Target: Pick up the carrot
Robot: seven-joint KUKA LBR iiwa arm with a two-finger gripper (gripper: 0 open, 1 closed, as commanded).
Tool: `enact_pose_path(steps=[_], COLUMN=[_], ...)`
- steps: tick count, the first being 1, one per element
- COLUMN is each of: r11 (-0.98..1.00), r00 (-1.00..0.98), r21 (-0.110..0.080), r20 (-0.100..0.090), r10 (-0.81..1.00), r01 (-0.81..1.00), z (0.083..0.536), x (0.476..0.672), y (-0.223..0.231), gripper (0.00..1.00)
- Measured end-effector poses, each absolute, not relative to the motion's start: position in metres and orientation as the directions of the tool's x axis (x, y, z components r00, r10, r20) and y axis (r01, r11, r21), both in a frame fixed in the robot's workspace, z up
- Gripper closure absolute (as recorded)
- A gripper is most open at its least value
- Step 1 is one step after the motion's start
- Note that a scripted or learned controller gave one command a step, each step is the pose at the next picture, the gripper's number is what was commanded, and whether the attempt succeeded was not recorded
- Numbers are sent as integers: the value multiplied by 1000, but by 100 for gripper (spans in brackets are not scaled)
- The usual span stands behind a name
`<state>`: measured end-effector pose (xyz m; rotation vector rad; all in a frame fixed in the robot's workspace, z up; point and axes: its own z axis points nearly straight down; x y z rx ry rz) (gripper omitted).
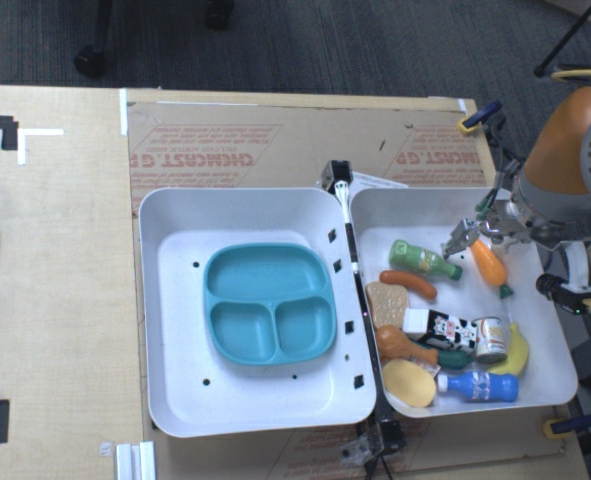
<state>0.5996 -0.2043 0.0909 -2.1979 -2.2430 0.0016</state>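
Reaching in from the right, the gripper (478,234) is seen over the right bin (548,343), and the carrot (489,264) is pinched between its fingers at the orange upper end, its green tip pointing down toward the bin's right wall. A green bottle (424,259) is found just left of the carrot, with a sausage (409,284) below it. A banana (515,351), a can (491,339) and a blue bottle (479,386) are grouped nearer the front. A teal divided plate (270,303) is set in the left bin (175,368)
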Motion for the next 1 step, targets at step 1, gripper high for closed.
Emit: enact_pose_path(steps=[1], r11=[20], r00=[-20], r21=[-1], r20=[-1], r10=[1000], r01=[1000], z=[100], x=[600], y=[-205], gripper=[100])
